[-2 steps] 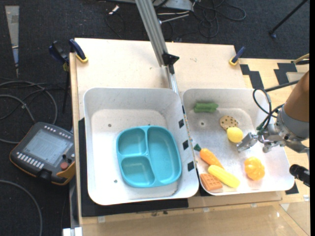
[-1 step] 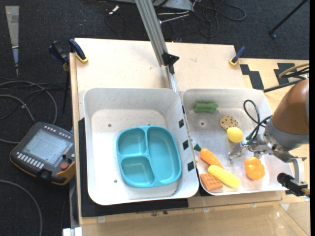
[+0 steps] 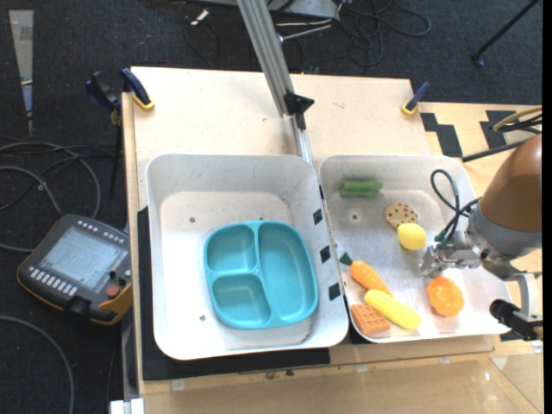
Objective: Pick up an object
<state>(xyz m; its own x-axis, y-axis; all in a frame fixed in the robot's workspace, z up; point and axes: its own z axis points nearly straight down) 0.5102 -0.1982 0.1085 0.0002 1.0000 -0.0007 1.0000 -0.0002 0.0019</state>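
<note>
The approach step is judged to be in hand: the gripper point(image 3: 434, 260) is poised low in the right bin point(image 3: 392, 169), between the lemon point(image 3: 411, 236) and the orange point(image 3: 445, 297), so a short descent onto one is called for.

the gripper point(image 3: 434, 261) hangs in the right bin point(image 3: 379, 169), between a lemon point(image 3: 411, 235) and an orange point(image 3: 445, 297). a teal divided plate point(image 3: 259, 273) lies in the left bin point(image 3: 172, 188).

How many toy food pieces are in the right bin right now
6: green piece at the back, cookie, lemon, carrot, corn, waffle at the front. An orange piece near the gripper makes 7; more may be hidden.
</note>
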